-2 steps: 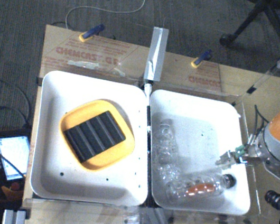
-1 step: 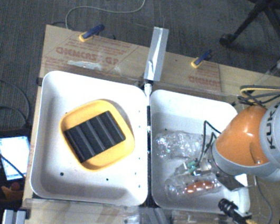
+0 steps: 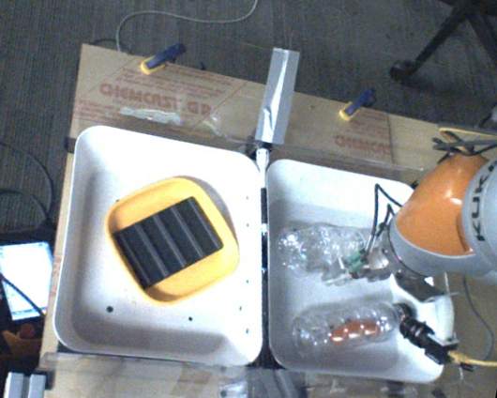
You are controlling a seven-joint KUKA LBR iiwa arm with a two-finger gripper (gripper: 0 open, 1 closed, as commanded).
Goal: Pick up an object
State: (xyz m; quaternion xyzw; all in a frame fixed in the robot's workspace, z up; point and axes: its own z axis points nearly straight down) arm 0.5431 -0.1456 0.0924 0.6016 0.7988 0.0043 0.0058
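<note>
In the right bin lie two clear plastic bottles. One crumpled bottle rests in the middle, with a green bit at its right end. The other bottle lies nearer the front and has an orange-red label inside. My gripper comes in from the right and sits low at the right end of the crumpled bottle, under the orange band of the arm. The wrist hides the fingertips. In the left bin sits a yellow object with a black ribbed top.
A metal divider post stands at the back between the bins. Two blue and yellow clamps hold the brown board behind. Cables and a tablet lie on the floor at the left.
</note>
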